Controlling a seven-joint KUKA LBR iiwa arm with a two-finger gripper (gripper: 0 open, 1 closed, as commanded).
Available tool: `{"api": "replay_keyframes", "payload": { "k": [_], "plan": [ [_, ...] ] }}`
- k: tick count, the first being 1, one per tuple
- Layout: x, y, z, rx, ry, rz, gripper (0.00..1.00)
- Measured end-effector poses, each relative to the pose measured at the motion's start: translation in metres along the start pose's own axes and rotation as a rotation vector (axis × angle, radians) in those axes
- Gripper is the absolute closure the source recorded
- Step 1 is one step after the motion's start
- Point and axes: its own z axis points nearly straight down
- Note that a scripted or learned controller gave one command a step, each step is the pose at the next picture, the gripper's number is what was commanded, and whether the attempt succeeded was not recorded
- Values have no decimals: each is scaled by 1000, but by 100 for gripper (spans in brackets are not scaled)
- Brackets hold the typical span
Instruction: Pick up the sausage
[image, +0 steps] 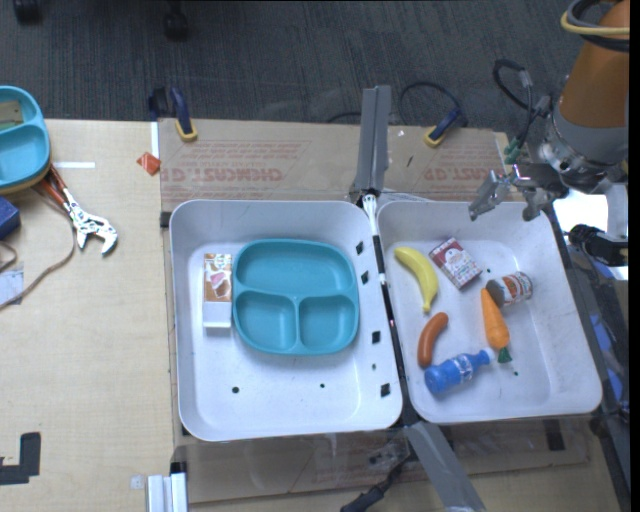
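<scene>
The sausage is a short reddish-orange link lying in the right bin, left of its middle, just below the banana. My gripper hangs over the bin's far rim at the upper right, well away from the sausage. Its two fingers are spread apart, so it is open with nothing between them.
Around the sausage lie a blue bottle, a carrot, a small can and a red-and-white carton. The left bin holds a teal divided plate and a small box. A wrench lies on the bench.
</scene>
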Motion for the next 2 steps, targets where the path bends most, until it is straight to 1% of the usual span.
{"api": "replay_keyframes", "payload": {
  "k": [1,2],
  "plan": [
    [-44,18,138,-5,0,73,0],
    [-44,19,130,-4,-1,71,100]
  ]
}}
